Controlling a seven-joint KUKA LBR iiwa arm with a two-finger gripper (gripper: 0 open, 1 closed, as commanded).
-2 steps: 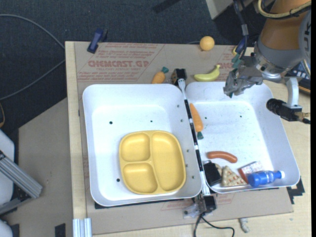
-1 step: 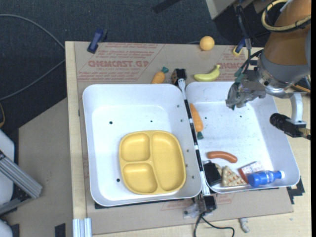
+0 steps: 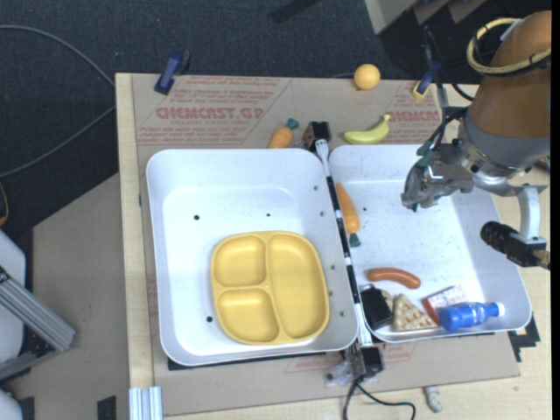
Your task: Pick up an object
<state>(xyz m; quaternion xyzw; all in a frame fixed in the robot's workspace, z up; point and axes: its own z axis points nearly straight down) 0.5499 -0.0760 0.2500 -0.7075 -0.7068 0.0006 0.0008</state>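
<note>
In the left white bin (image 3: 175, 182) we see a yellow three-compartment plastic tray (image 3: 269, 285). In the right white bin (image 3: 394, 160), an orange carrot (image 3: 348, 210) lies against the divider, a red-brown sausage (image 3: 394, 277) nearer the front. The pincer (image 3: 424, 191) hovers above bare floor, nothing between it; its spread we cannot tell. We judge this the approach: next, descend over one object.

Dark carpeted floor (image 3: 79, 16) beyond the tabletop's (image 3: 219, 112) far edge; thin grey cable (image 3: 61, 46) across it, evenly lit.
</note>
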